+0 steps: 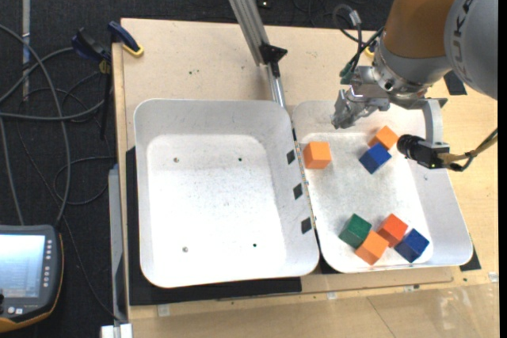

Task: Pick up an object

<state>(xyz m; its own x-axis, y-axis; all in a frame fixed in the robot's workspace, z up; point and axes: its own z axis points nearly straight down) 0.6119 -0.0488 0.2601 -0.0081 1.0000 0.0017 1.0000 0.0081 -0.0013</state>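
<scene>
A handheld screen is glowing left of the wooden bench. Right of the left bin, the right bin is holding an orange cube; the gripper is hovering just beyond it, its state unreadable.

Left bin open, right bin cluttered with blocks

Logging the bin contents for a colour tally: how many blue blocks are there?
2. One blue block sits near the right bin's far end, touching an orange block. The other blue block is at the near end, in the cluster. The arm may hide more.
</scene>
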